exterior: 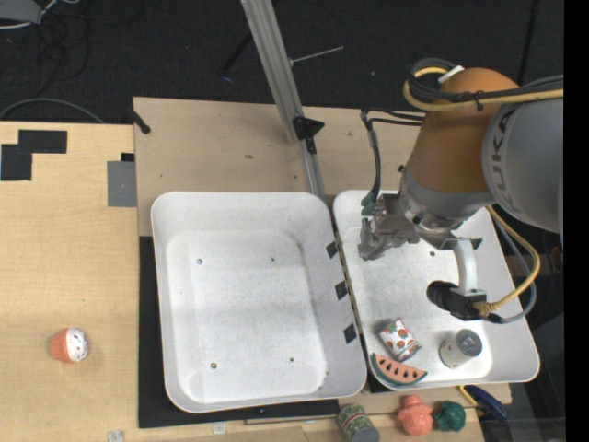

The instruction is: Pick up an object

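Arm [479, 155] reaching from right, gripper [373, 242] lowered over right bin [515, 362]'s far-left corner; finger state indiscernible.

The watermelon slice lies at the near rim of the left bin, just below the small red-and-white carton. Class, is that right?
Not quite. The camera view shows the watermelon slice at the near rim of the right bin, not the left one. It does lie just below the small red-and-white carton.

grey arm [529, 159], orange band [451, 159], yellow cable [520, 288]
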Controlling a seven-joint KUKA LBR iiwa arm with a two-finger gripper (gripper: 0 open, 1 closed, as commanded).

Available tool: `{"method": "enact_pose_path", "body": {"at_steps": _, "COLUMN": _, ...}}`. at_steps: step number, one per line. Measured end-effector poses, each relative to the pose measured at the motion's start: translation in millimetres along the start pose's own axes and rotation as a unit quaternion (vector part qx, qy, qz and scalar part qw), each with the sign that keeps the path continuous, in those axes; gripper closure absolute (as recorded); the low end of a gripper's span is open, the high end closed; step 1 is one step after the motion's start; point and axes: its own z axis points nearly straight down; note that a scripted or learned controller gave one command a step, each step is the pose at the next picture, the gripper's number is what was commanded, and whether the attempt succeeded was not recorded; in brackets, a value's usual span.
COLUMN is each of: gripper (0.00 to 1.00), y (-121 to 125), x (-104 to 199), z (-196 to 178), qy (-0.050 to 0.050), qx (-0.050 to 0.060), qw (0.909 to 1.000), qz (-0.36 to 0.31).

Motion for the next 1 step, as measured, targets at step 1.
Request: {"method": "enact_pose_path", "body": {"at_steps": 1, "gripper": 1.00, "y": -5.5, "x": 52.6, "z": 11.5, "qy": 0.000, "qx": 0.001, "qw": 1.0000, "qz": 0.000}}
